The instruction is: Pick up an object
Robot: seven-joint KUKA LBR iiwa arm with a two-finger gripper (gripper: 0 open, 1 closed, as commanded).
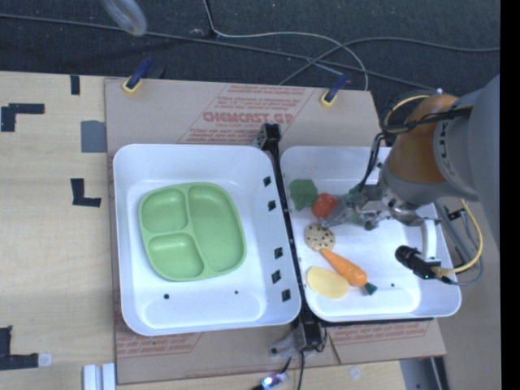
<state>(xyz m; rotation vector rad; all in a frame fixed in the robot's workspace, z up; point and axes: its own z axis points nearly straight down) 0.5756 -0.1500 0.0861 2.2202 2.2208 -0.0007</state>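
In the left bin (pixel 130 218) a pale green divided plate (pixel 192 231) lies flat, three compartments showing, none holding anything. The bins rest on a cardboard sheet (pixel 244 108) on the wooden bench (pixel 49 218).

In the right bin (pixel 406 299), toward its left wall, five small food items are grouped. A dark green piece (pixel 303 192) sits uppermost. Just beside it, lower right, is a red rounded piece (pixel 324 205). Below lies a tan speckled cookie (pixel 319 236). An orange carrot (pixel 345 268) with a green tip lies slanted beneath it. A yellow piece (pixel 327 283) lies touching the carrot's lower side.

The jaws (pixel 348 210) reach in from the right, low over the bin, next to the red piece. Whether they are spread or pressed together cannot be determined, and contact with the red piece is unclear.
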